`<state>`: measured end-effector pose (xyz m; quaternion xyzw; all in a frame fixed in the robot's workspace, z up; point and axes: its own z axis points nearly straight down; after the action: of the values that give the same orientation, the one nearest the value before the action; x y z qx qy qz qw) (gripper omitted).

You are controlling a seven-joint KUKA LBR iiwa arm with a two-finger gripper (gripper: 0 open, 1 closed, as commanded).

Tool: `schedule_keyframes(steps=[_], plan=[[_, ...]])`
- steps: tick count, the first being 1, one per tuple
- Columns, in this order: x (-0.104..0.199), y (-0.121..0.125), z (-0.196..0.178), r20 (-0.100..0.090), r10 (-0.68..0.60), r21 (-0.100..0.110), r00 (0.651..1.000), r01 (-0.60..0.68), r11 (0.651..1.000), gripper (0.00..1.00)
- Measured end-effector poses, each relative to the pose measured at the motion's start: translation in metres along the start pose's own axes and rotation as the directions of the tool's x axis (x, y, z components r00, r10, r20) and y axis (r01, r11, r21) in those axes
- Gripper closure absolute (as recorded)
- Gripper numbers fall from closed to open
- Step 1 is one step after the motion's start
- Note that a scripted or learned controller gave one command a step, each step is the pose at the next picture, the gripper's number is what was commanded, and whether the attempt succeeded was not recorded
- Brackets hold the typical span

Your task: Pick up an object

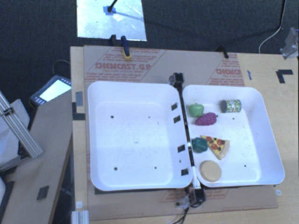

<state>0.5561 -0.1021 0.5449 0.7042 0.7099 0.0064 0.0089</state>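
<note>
Right bin (261,125), can (231,106), grapes (206,119), pizza slice (216,146), jaws' state untellable

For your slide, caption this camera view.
Right bin holds green pepper, grapes, can, pizza slice, cookie.

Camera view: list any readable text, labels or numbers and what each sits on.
"CHEMCAST GP", red print on the brown board under the bins, left of centre.
"CHEMCAST", same red print on that board's right side, partly cut off by the right bin.
Small can in the right bin: label too small and blurred to read.
Lit screen at left: nothing legible.
</note>
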Motion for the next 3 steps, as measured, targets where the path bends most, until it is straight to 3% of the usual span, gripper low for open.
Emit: schedule_keyframes(steps=[1, 2, 3], plan=[[0.088, -0.019, 0.009, -0.005, -0.003, 0.019, 1.000, 0.003, 1.000, 1.00], [0.163, -0.019, 0.009, -0.005, -0.003, 0.019, 1.000, 0.003, 1.000, 1.00], [0.215, 0.011, 0.010, -0.005, -0.001, 0.019, 1.000, 0.001, 1.000, 1.00]])
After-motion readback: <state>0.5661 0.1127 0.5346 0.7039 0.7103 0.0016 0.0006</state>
